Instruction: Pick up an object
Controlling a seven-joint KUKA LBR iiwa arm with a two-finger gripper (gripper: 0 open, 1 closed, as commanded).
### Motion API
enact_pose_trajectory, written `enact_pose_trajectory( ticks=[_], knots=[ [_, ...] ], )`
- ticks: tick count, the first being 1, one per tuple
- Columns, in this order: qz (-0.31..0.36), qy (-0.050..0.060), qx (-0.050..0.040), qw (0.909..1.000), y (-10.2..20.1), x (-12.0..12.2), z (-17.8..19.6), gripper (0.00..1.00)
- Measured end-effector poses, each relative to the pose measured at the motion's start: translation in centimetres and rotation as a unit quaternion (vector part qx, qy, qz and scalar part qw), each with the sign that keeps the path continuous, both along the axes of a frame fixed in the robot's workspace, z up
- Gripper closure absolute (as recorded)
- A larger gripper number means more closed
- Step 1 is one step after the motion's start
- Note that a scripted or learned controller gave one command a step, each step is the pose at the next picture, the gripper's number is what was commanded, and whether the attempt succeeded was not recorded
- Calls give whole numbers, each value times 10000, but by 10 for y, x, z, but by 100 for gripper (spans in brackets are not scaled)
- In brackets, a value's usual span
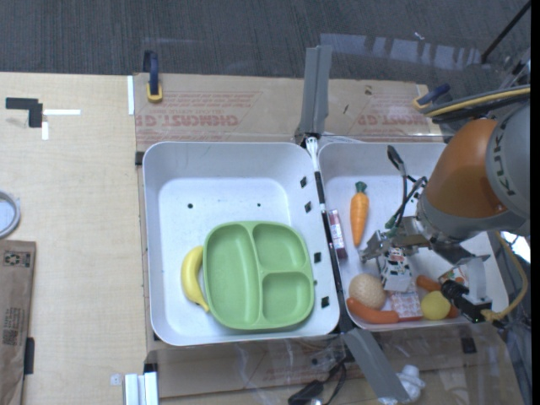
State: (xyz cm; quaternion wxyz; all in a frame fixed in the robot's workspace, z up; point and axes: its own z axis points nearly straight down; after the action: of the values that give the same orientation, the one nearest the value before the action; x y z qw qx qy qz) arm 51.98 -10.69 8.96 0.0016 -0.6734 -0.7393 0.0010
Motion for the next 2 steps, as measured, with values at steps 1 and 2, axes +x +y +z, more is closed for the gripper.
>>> enact_pose_trajectory(
  ticks=[1, 2],
  knots=[
    [-34, -2, -3, 10000, -2, 1, 8, 100],
    [-593, 0, -11, 9982, 27, 1, 100, 100]
  ],
)
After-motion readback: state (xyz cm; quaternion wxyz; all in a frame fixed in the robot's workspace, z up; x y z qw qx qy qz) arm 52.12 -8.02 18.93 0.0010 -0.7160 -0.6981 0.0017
